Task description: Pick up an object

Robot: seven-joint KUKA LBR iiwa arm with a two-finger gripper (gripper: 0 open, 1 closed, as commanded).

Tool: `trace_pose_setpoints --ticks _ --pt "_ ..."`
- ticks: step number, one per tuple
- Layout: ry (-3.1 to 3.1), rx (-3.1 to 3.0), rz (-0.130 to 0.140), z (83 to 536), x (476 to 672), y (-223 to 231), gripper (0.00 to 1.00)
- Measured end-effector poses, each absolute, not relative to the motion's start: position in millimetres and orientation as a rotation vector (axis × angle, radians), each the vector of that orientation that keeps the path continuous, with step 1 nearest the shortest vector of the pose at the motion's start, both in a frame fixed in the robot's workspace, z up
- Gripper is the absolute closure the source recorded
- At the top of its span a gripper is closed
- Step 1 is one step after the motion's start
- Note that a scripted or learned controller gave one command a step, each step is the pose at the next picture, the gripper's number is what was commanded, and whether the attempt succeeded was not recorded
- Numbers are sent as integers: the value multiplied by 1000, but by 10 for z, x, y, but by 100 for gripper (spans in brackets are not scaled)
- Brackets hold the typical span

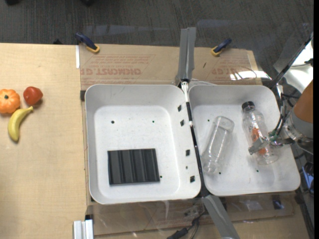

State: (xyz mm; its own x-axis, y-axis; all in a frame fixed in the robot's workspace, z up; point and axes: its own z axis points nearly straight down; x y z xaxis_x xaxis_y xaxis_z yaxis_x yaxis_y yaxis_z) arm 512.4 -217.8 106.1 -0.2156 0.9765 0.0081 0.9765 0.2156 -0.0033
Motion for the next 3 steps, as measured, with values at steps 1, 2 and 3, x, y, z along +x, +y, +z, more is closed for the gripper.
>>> trace_pose_setpoints --ticks 1,2,3 --pt "-2350 -2037 44 1593 5843 -1720 100" --pt "-2393 -2029 6 1634 6383 -1280 100" --pt "-2394 -2029 7 1633 6383 -1281 0"
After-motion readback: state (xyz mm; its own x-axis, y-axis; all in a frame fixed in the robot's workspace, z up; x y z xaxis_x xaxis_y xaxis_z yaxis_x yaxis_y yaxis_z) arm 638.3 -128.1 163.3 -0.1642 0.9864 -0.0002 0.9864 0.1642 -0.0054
